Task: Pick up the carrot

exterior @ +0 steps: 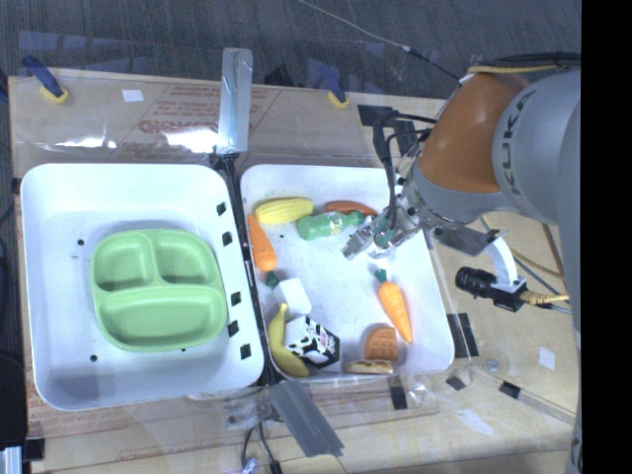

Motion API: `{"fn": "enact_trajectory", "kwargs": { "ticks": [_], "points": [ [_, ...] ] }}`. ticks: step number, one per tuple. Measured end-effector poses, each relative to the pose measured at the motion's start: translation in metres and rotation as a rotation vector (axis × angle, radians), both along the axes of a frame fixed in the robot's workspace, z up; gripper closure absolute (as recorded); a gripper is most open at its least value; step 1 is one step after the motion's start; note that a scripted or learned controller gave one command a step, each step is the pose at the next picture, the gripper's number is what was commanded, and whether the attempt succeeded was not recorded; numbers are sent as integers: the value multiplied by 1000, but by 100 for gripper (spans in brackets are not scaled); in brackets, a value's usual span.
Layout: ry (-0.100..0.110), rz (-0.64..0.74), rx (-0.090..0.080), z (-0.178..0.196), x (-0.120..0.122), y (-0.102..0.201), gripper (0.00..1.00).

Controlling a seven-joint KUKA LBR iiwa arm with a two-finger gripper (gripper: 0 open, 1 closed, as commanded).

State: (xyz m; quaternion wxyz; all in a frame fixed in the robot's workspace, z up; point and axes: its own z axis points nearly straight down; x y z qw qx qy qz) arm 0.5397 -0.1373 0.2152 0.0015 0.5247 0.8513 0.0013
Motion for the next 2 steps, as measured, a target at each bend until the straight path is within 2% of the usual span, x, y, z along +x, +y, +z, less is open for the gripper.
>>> {"fn": "enact_trajectory", "kwargs": {
  "ticks": [1,2],
  "points": [
    [4,-3,0,-2,-1,-2,0],
    [4,25,-1,-124,-8,-48,0]
  ]
}}
